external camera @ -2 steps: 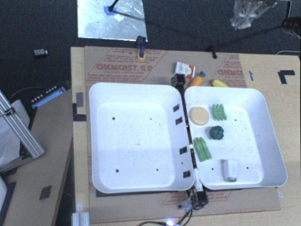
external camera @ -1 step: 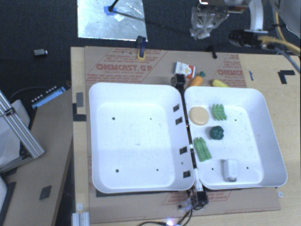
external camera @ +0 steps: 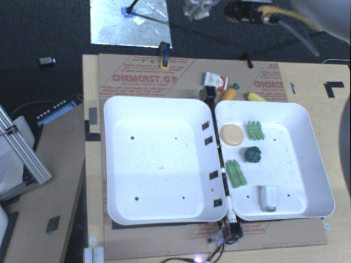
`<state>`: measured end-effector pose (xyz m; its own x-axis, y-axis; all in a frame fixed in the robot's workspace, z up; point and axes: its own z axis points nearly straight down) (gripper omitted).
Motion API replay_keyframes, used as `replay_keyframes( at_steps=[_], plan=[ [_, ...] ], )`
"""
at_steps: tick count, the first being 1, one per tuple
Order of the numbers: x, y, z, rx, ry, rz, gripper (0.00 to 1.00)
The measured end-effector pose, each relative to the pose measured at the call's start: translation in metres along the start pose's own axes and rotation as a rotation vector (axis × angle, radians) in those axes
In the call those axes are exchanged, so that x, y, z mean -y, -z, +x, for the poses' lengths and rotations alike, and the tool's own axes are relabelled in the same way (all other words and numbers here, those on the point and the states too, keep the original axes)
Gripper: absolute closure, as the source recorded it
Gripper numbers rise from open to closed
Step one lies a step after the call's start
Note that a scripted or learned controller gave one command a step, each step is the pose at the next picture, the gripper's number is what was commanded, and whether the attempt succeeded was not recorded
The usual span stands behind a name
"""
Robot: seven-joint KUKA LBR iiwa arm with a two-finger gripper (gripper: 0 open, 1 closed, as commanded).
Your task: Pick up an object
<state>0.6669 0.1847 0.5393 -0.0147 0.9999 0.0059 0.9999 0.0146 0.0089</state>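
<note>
The right bin (external camera: 315, 163) holds several small objects. A round tan disc (external camera: 232, 134) lies near its left wall, with a light green ridged piece (external camera: 255, 130) beside it. Below them sit a dark green lump (external camera: 252, 154) and a long green pod (external camera: 236, 173). A pale grey-white block (external camera: 267, 196) rests near the bin's front edge. My gripper (external camera: 204, 1) hangs high at the top of the view, far behind both bins and away from every object.
The left bin (external camera: 115, 147) adjoins the right one, joined by black clips. Behind the bins on the cardboard lie a white and red packet (external camera: 214, 80), an orange carrot (external camera: 228, 93) and a yellow piece (external camera: 255, 97). A yellow-blue clamp (external camera: 164, 56) stands at the back.
</note>
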Motion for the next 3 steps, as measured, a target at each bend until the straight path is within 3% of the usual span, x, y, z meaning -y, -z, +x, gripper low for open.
replay_keyframes(
  at_steps=[1, 2, 3],
  plan=[
    [0.020, -0.075, -0.092, 0.009, -0.021, 0.015, 1.00],
    [0.064, 0.002, -0.025, 0.001, -0.004, -0.001, 1.00],
    [-0.002, -0.005, -0.128, 0.010, -0.023, 0.006, 1.00]
  ],
)
